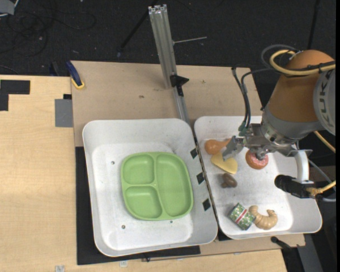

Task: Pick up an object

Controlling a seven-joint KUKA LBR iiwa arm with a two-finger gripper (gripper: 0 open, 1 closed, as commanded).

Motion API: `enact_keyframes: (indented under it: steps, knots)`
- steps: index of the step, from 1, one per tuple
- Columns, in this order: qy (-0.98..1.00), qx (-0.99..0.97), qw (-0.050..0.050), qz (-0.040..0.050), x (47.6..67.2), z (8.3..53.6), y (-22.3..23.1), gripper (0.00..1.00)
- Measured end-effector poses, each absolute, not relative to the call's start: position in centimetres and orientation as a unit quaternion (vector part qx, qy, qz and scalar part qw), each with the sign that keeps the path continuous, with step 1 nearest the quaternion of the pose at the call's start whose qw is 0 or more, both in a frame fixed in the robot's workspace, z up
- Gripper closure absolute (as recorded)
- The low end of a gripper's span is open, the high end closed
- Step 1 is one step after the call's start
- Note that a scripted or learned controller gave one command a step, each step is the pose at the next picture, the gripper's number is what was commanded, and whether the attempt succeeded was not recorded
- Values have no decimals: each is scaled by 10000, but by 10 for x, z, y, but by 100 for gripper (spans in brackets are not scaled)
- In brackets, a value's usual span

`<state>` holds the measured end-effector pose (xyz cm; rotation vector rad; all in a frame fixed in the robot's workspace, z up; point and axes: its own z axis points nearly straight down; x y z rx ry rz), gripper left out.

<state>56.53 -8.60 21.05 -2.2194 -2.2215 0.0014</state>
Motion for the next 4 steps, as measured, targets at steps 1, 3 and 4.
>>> enact_keyframes:
  steps: [1, 3, 4]
  knots:
    - [-7072, -7070, 37, 26, 556, 160, -79, 0]
    - [-7063, -7079, -31, -25, 556, 94, -84, 0]
    - [-7035, -7106, -134, -31, 559, 107, -90, 100]
